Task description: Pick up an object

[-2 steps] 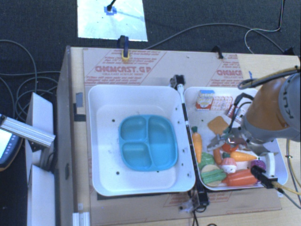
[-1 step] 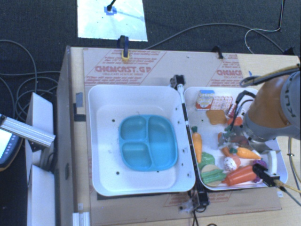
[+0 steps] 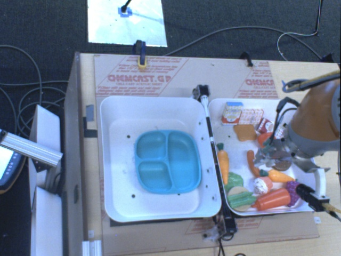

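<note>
Tabletop (image 3: 160, 71): cardboard-covered, carrying two white bins side by side.

Left bin (image 3: 114, 116), centre of the frame: holds one blue tray (image 3: 168, 161) with four compartments, lying flat.

Right bin (image 3: 216, 111), right of the frame: holds a heap of toy food. Upper part: a small carton (image 3: 232, 112) and a red-and-white packet (image 3: 252, 116) side by side, with a tan biscuit shape (image 3: 245, 132) just below them. Left wall: an orange carrot (image 3: 223, 164) standing lengthwise. Middle: a thin orange piece (image 3: 251, 163). Lower part: green pieces (image 3: 237, 192), a white round item (image 3: 260, 185), a big carrot (image 3: 273, 199) lying across, a purple item (image 3: 293, 192) touching its right end, and an orange cone shape (image 3: 281, 176) above.

Arm (image 3: 317, 121): enters from the right edge, orange band above the wrist.

Hand (image 3: 273, 154): low over the middle right of the right bin, amid the toys. Whether it is open or closed cannot be told; nothing is seen gripped.

Nearest candidates: the thin orange piece just left of the hand, the orange cone shape just below it.

Handling, as judged: these toys are likely light, stiff, smooth plastic, not fragile but apt to slip or roll. Long pieces are best taken across the narrow middle, not at the tapered ends. Crowding may push neighbours aside.
</note>
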`<state>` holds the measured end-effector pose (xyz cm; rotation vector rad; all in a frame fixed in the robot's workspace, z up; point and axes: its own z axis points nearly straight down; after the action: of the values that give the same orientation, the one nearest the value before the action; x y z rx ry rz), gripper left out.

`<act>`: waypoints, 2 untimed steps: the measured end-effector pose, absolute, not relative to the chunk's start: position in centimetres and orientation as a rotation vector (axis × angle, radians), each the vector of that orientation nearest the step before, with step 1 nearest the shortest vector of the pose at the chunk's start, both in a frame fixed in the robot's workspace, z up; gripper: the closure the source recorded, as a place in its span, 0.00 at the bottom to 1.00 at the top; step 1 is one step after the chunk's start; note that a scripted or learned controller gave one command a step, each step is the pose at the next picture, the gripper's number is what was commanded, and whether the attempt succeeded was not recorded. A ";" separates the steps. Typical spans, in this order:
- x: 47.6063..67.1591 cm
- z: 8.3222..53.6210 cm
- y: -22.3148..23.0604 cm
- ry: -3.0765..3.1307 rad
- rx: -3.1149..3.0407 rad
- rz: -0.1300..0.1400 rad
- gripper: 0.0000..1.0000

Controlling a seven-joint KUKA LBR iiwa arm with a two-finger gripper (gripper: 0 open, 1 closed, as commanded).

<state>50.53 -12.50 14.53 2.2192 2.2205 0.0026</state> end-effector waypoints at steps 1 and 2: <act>50.5 14.5 -12.5 2.221 2.219 0.002 0.00; 51.0 8.4 -13.5 2.222 2.220 0.001 0.00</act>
<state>51.02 -13.47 8.40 2.2202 2.2218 0.0005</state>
